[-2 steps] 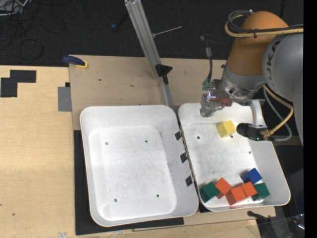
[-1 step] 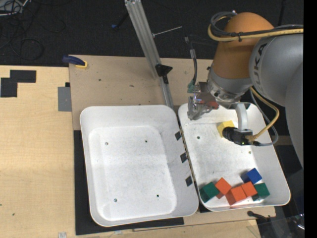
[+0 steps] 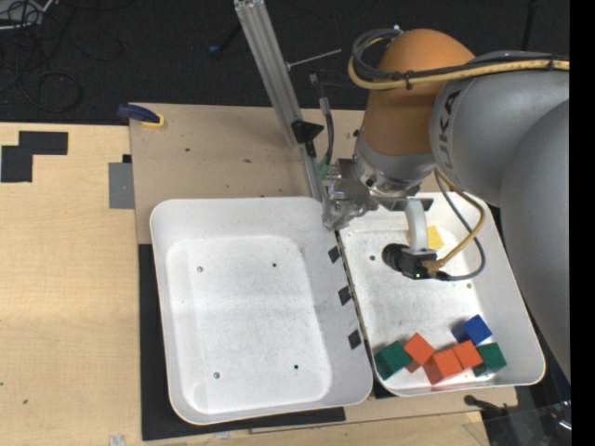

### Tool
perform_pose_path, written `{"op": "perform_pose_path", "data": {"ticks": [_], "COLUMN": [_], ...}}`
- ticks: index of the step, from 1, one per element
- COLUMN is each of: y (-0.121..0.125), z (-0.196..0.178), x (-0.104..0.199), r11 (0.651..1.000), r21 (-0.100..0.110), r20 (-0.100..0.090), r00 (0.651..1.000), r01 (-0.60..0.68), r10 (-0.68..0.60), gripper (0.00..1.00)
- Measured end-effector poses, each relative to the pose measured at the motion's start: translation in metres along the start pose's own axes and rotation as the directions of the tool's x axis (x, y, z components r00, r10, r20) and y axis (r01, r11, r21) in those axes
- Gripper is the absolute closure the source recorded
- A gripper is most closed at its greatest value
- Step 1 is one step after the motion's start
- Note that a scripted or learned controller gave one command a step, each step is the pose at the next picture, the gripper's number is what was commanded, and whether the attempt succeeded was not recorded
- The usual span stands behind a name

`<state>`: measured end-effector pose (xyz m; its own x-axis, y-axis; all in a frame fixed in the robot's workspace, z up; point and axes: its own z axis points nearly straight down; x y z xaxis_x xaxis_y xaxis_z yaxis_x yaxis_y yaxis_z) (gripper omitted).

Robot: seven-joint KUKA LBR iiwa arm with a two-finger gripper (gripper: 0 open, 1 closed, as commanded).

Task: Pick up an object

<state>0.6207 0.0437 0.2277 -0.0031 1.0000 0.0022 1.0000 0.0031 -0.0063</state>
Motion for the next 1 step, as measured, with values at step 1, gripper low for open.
{"op": "perform_pose_path", "data": {"ticks": [1], "y": [-0.0009], "z": [0.0024], "x": [0.0468], "r11": [1.000], "r21": [-0.003], "r20": [0.001], "r00": [1.000], "r01": [0.001], "r10": [-0.001], "gripper": [1.00]}}
